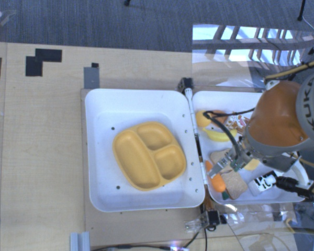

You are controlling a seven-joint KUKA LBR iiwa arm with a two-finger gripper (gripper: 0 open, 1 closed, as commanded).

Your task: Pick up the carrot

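The orange carrot lies near the front left corner of the right bin, partly covered by the gripper. My gripper hangs low over the bin, right above the carrot's upper end, under the arm's orange band. A tan sponge-like block sits beside the carrot on its right. I cannot make out how the gripper stands around the carrot.
In the left bin rests a yellow three-compartment plate. The right bin also holds a yellow banana, a printed packet and a small black-and-white item. Cables run across the right bin and past its front edge.
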